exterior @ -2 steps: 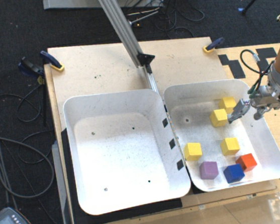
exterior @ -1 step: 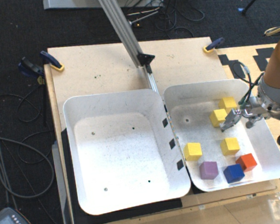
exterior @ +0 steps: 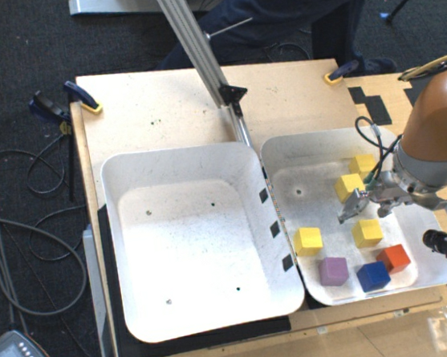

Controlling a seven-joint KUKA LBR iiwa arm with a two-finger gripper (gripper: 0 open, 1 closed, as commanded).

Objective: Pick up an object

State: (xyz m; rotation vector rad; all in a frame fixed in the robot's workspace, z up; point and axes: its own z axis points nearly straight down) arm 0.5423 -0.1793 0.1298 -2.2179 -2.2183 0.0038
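Observation:
The right bin (exterior: 286,158) holds several small blocks. Two yellow blocks (exterior: 349,186) sit near its middle, one behind the other. A third yellow block (exterior: 308,240) lies by the bin's left wall, and a fourth yellow block (exterior: 368,233) lies further right. Along the front edge are a purple block (exterior: 333,271), a blue block (exterior: 373,276) and a red block (exterior: 396,257). My gripper (exterior: 367,209) hangs low in the right bin, between the middle yellow blocks and the fourth one. It is open, and nothing sits between its fingers.
The left bin (exterior: 190,238) stands beside the right one, their walls meeting in the middle. A slanted metal pole (exterior: 195,44) rises from the bench behind the bins. Yellow clamps (exterior: 89,107) sit at the bench's back corners.

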